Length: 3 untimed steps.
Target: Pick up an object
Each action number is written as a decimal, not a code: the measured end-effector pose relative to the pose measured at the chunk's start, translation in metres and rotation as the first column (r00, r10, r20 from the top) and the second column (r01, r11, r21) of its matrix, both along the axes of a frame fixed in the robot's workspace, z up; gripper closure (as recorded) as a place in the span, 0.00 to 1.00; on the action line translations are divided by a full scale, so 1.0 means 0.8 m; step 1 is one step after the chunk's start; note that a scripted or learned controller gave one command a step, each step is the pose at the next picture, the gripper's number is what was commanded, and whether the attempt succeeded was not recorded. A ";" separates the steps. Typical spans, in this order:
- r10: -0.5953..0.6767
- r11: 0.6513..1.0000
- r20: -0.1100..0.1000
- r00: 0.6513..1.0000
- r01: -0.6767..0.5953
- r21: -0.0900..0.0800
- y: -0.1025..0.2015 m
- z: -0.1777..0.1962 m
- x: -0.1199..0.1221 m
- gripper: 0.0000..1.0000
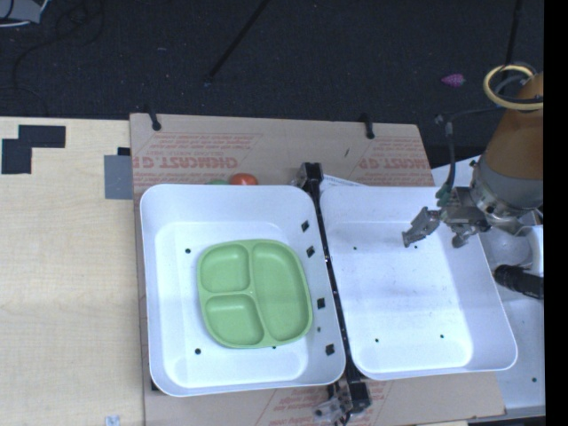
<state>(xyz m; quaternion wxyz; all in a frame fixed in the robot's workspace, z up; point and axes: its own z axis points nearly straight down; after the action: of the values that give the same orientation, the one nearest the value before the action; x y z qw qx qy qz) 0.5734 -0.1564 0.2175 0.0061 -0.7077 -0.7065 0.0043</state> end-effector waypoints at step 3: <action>0.001 1.000 0.007 1.000 -0.001 0.000 0.007 -0.104 0.003 0.00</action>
<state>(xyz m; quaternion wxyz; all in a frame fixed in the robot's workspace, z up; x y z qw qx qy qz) 0.5758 -0.1508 0.1343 0.0034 -0.7075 -0.7067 0.0018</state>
